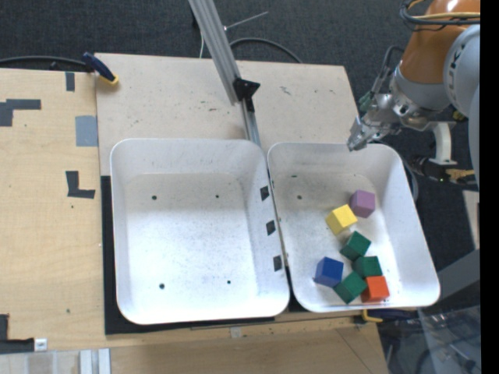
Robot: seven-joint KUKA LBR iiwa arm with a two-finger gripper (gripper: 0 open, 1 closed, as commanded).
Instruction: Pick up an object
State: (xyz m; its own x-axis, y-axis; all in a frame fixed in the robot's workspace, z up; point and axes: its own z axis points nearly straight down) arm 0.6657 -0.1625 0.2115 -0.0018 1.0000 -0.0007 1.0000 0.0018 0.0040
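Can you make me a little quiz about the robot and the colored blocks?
1. True or false: the blocks lie in the left bin.
2. Which block is nearest the gripper? A) orange B) blue C) purple
3. Fill in: there are ___ green blocks.

Key: 1. False, they lie in the right bin. 2. C, the purple block. 3. Three.

You see two bins (191, 150) of smooth white plastic, speckled with dark marks. The desk (156, 92) looks like pale matt wood, scuffed. The blocks (341, 219) seem matt, foam-like. The slanted rail (214, 33) is dull grey metal; the arm's orange band (429, 53) shines glossy.
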